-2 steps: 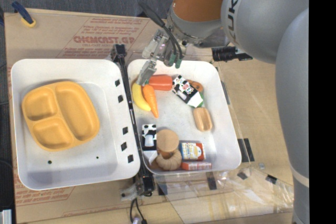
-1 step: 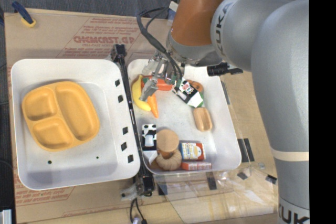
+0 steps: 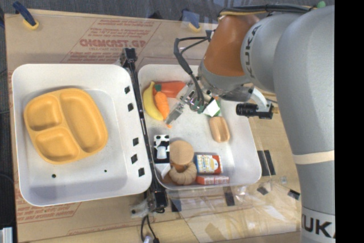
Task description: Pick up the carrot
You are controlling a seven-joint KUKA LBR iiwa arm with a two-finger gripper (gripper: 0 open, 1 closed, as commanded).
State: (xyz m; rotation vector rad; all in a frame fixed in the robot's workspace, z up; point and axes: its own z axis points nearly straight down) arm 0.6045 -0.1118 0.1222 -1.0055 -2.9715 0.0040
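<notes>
Carrot (image 3: 161, 102) is seen lying in the right bin (image 3: 245, 163), near its far left corner, orange and tapered, with its narrow tip pointing toward the near side and its thicker end up by a reddish-orange piece (image 3: 174, 88). A banana (image 3: 149, 102) is pressed along its left flank, so the two appear to touch. The pincer (image 3: 174, 115) is held low just beside the carrot's tip, on its right and near side, with a pale finger (image 3: 176, 111) slanting down toward the bin floor; nothing is seen between the fingers, and whether they are spread or closed cannot be told from this slanted view. The step in hand is judged to be the final approach and grasp. For it to be done well, the pincer should be shifted up the carrot toward its thicker middle, since a grip at the thin tip is likely to slip off. The fingers should be set across the carrot's width, and care is needed that the left finger is slid between carrot and banana rather than on top of either. The bun (image 3: 219, 129), the wooden piece (image 3: 181, 160) and the small cartons (image 3: 208, 164) lie well apart nearer the front and should not be disturbed.
</notes>
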